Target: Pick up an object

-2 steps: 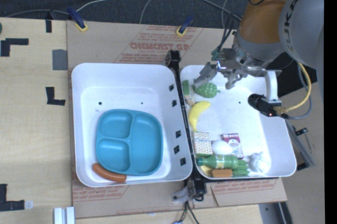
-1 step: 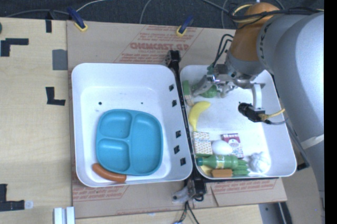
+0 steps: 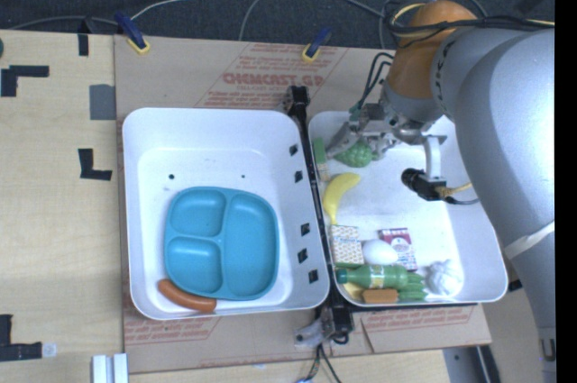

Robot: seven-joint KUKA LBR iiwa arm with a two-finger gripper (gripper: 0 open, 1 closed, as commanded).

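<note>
My gripper (image 3: 362,141) is low in the far left part of the right bin (image 3: 469,228). It is open, with its fingers spread on either side of a green lumpy object (image 3: 357,157) that lies on the bin floor just below them. A yellow banana (image 3: 337,192) lies just in front of that object, by the bin's left wall. Toward the near end lie a checked cracker (image 3: 346,244), a white egg (image 3: 380,253), a red and white packet (image 3: 398,239), a green bottle (image 3: 389,279), an orange carrot piece (image 3: 379,296) and a crumpled white thing (image 3: 442,278).
The left bin (image 3: 144,192) holds a blue divided plate (image 3: 222,242) and an orange sausage (image 3: 187,296) at its near left corner. The grey arm (image 3: 505,129) covers the right side of the right bin. A black cable fitting (image 3: 422,183) hangs beside the gripper.
</note>
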